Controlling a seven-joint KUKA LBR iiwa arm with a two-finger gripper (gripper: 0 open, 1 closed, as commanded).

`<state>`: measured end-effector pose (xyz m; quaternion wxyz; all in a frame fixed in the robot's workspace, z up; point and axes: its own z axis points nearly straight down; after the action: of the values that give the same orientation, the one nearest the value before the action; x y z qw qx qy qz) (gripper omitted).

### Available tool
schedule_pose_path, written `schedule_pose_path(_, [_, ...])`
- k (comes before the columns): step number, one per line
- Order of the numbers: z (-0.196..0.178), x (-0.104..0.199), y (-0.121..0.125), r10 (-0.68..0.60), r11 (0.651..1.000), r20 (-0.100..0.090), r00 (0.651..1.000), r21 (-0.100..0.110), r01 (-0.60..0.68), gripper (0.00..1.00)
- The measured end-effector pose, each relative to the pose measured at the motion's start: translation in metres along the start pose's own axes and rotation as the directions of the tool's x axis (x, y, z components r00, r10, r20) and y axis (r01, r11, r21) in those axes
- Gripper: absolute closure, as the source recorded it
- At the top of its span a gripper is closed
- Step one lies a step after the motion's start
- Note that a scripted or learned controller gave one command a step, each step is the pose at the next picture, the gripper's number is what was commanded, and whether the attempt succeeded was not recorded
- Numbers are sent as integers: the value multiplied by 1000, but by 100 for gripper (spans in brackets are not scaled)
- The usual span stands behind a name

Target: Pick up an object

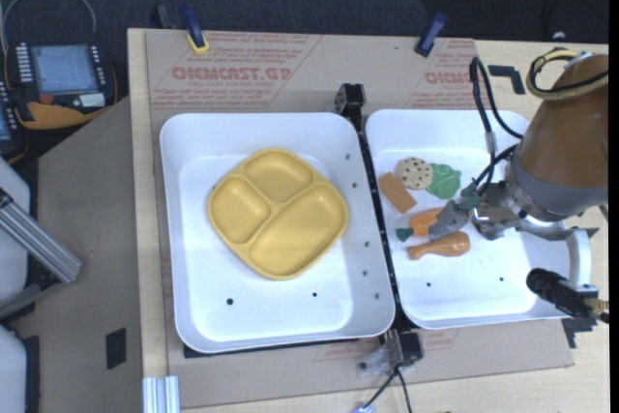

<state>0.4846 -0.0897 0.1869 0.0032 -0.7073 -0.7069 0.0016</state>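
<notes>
Two shallow white bins sit side by side on a cardboard-covered table (290,63), viewed from above at a slant. Lying in the left bin (184,208) is a yellow plate (279,213) with three compartments, turned at an angle.

Several small toy foods are clustered in the upper left part of the right bin (464,295). A round tan cookie (416,172) with dark chips lies just beside a green leaf-shaped piece (444,179). To their left rests an orange-brown block (397,192), tilted. Below it is a small orange carrot (420,223) with a green tip, and just under that a golden-brown drumstick (440,248), lying on its side with its narrow end pointing left.

One grey arm with an orange band (566,135) reaches in from the right, over the right bin. Its pincer (453,220) is low over the pile, with its tip between the carrot and the drumstick and close to both. Whether the pincer is open or closed cannot be told from this view, and no object can be seen gripped in it.

Black cables (488,116) loop along the arm. Blue clamps (428,34) pin the cardboard at the table's far edge, and a handheld control unit (60,77) with a screen lies off the table to the left.
</notes>
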Motion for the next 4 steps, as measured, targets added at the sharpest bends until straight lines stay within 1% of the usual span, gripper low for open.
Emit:
schedule_pose_path(1, [44, -2, 5, 0, 1000, 0, 1000, -2, 0, 0])
schedule_pose_path(2, [96, -2, 5, 0, 1000, 0, 1000, -2, 0, 0])
schedule_pose_path(3, [84, -2, 5, 1, 1000, 2, 1000, -6, -1, 100])
schedule_pose_path(4, [43, -4, 4, 0, 1000, 4, 1000, -10, 0, 100])
